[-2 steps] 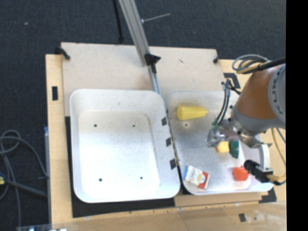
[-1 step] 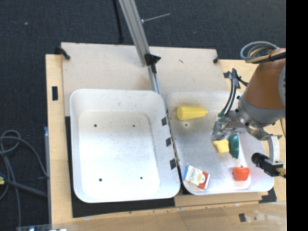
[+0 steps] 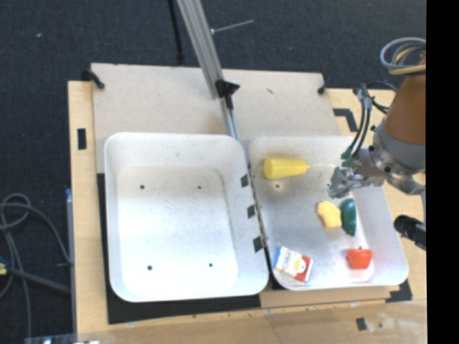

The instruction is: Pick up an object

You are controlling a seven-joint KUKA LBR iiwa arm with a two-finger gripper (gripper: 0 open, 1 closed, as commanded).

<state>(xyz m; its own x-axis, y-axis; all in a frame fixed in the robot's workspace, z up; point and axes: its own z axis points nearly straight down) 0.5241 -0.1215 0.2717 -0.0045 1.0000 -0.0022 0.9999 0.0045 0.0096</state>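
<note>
The right bin (image 3: 287, 206) holds a yellow corn-shaped piece (image 3: 285, 168) near its back, a small yellow lump (image 3: 329, 214) with a dark green piece (image 3: 348, 217) against its right side, a red-orange piece (image 3: 359, 257) at the front right, and a small white and red carton (image 3: 292, 264) at the front. My gripper (image 3: 343, 183) hangs over the right bin, just above and behind the yellow lump and the green piece. Nothing shows between its fingers.
The left bin (image 3: 176, 213) stands beside the right one, sharing a divider with black clips (image 3: 252, 210). A slanted metal pole (image 3: 204, 45) rises from the back of the bench. Cables lie on the dark floor at the left.
</note>
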